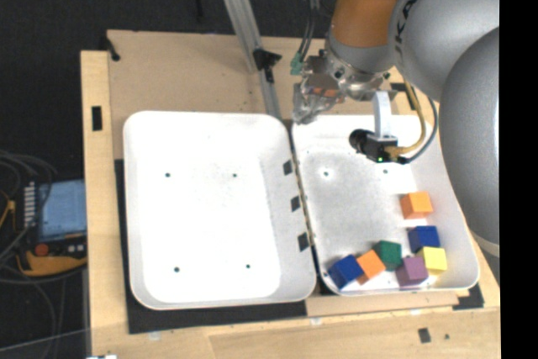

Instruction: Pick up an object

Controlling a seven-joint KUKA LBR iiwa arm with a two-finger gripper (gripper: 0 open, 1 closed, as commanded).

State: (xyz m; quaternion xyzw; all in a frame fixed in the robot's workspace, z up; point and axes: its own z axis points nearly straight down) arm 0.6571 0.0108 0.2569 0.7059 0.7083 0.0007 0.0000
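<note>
Several small coloured blocks lie in the near right part of the right bin: an orange block, a blue block, a yellow block, a purple block, a green block, a second orange block and a second blue block. My gripper hangs over the far left corner of that bin, well away from the blocks. Nothing is visible in its grasp.
The left bin sits beside the right one, with a ridge and black clips between them. A slanted metal rail rises behind the bins. A blue device and cables lie off the bench at the left.
</note>
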